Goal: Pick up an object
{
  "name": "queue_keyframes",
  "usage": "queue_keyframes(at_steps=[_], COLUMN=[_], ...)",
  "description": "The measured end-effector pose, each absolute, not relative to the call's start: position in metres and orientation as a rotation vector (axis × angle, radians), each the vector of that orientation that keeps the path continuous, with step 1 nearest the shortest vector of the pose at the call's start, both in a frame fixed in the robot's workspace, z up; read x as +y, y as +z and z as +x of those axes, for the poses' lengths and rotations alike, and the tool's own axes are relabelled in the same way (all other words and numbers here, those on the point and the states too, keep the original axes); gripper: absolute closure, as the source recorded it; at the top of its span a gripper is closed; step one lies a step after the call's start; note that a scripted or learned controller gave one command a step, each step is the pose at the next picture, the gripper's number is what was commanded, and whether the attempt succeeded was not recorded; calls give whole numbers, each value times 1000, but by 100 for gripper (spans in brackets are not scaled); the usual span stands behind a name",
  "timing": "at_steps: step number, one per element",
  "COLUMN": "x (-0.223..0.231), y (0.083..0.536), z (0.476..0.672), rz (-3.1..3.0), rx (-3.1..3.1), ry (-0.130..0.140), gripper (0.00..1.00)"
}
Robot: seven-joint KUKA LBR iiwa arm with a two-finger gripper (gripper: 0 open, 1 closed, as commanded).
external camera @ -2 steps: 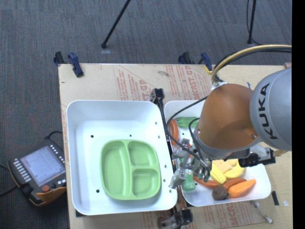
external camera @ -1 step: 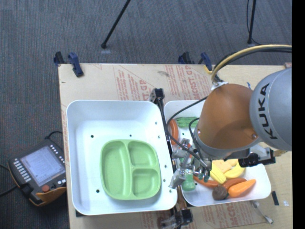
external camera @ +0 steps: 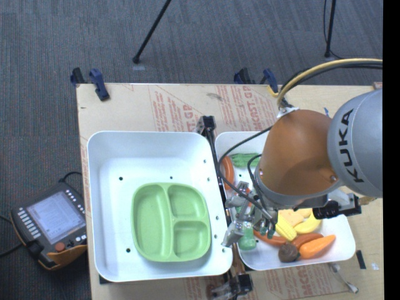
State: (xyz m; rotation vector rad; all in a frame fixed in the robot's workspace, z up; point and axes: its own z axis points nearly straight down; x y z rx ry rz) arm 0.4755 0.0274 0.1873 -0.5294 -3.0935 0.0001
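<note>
You're looking at a cardboard-topped bench [external camera: 156, 102]. Two white bins rest on it: the left bin [external camera: 106, 167] and, just beside it, the right bin [external camera: 240, 144].

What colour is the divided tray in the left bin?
Light green, plain with no pattern; the divided tray shows clearly in the camera view.
</note>
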Motion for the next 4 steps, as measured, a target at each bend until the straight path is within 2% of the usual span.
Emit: queue_keyframes(at_steps=[4], x=[27], y=[187], z=[476], rz=[-529], rx=[-3093], ry=[0], gripper=[0])
